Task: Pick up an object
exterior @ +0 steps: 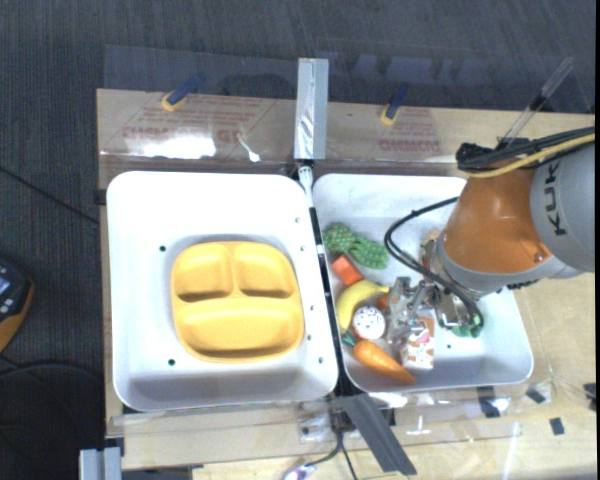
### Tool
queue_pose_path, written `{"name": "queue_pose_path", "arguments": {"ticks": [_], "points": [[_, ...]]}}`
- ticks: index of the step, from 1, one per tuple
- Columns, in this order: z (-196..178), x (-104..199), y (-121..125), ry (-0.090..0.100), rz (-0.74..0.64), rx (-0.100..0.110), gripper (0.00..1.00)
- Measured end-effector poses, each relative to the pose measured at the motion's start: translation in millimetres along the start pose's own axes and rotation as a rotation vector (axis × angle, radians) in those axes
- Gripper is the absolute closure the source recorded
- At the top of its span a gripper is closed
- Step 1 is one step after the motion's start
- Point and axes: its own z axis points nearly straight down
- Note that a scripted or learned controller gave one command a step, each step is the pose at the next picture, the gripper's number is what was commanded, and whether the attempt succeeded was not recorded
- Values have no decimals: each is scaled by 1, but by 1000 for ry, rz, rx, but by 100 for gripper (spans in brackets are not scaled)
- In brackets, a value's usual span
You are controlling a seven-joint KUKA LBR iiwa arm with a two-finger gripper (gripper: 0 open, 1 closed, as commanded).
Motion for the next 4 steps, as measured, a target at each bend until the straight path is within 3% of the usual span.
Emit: {"name": "queue_pose_path", "arguments": {"ticks": [1,2,4], "points": [[2,13,16,-22,-3,7,0],[2,19,17,-28,-22,6,0],[3,16,0,-16,-72,-3,0]]}}
